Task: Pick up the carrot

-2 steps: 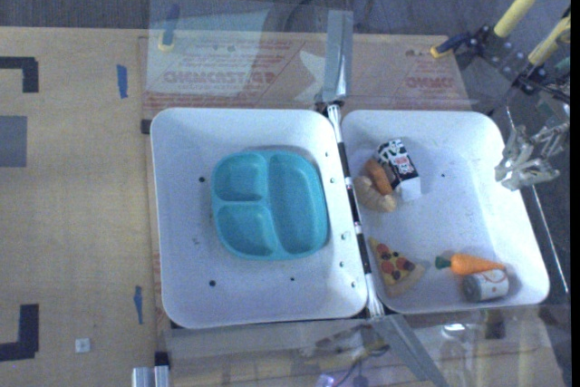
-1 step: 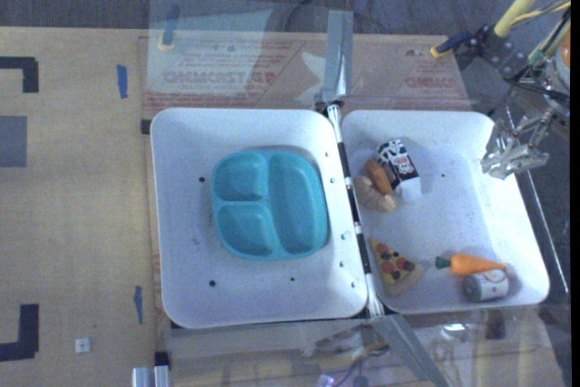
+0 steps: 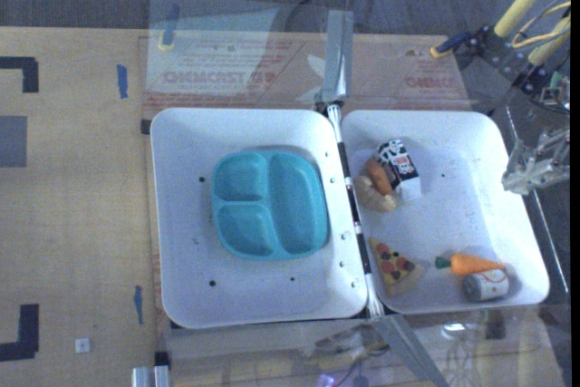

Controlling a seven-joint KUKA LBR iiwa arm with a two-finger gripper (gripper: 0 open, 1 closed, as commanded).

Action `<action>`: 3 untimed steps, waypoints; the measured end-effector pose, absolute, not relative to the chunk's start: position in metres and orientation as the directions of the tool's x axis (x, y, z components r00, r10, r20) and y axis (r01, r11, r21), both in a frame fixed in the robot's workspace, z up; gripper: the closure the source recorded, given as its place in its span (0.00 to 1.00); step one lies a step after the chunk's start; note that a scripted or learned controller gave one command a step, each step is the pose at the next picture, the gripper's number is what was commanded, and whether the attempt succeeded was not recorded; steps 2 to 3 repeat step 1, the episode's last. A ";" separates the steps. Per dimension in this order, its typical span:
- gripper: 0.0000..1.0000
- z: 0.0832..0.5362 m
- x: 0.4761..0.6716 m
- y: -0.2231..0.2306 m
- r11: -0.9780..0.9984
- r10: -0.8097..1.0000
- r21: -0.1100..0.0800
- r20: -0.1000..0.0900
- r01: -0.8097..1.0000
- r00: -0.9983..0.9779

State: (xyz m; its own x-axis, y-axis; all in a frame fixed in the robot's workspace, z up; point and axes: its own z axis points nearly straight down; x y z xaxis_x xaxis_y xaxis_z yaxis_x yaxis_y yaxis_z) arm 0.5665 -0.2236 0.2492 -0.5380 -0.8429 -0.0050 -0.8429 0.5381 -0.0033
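A toy carrot (image 3: 473,265) is lying in the right white bin (image 3: 471,127), near its front right corner, touching a small grey can (image 3: 487,285) just in front of it. The gripper (image 3: 528,169) is hanging at the bin's right rim, apart from the carrot; whether it is spread or pressed together cannot be told. The task seems to be at its approach step. Next, the gripper would need to travel forward over the carrot and descend, avoiding the can.
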 end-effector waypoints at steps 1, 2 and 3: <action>1.00 0.242 0.524 -0.216 0.125 -0.992 -0.002 -0.004 -0.992 -0.125; 1.00 0.242 0.524 -0.216 0.125 -0.992 -0.002 -0.004 -0.992 -0.125; 1.00 0.242 0.524 -0.216 0.125 -0.992 -0.002 -0.004 -0.992 -0.125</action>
